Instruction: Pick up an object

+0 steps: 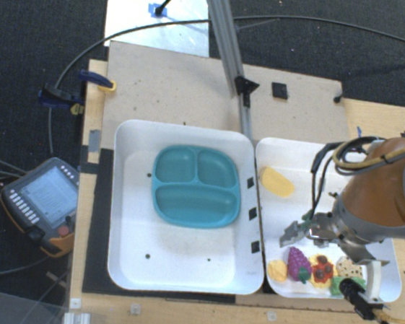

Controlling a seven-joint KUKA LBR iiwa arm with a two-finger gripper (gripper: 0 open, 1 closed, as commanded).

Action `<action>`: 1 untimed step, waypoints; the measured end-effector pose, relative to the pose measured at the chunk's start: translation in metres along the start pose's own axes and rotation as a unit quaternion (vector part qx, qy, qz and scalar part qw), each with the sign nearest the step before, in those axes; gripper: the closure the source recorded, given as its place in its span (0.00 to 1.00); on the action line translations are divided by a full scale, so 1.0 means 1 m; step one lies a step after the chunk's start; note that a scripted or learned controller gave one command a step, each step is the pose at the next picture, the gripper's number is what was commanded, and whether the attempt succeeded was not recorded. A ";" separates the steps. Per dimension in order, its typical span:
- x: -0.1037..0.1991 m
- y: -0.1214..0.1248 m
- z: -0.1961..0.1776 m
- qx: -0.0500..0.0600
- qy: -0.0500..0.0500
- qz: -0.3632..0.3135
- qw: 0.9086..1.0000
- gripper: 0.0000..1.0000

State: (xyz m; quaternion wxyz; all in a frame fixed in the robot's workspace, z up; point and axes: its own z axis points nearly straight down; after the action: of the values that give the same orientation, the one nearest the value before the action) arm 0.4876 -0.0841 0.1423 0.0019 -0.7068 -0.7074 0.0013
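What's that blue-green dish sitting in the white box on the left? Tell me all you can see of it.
The teal plastic divided plate is a rounded rectangle with three hollows: two small ones along the far side, one long one along the near side. It looks smooth and matte. It lies flat, right way up, in the far half of the left shallow white bin, a little toward the bin's right wall. It rests on the bin's floor.

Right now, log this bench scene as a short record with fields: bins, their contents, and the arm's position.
left bin: shallow white bin holding a teal three-compartment plastic plate
right bin: shallow white bin
right bin contents: yellow oval toy piece near the far end; purple grape-like toy, orange-red toy and other small toy foods clustered at the near edge
arm: grey and orange arm above the right bin
gripper: gripper above the toy cluster
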 end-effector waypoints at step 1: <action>0.000 0.002 -0.013 -0.003 0.000 -0.001 1.000 1.00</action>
State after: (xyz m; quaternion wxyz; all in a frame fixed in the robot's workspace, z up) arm 0.4897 -0.0840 0.1551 -0.0006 -0.7064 -0.7078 -0.0009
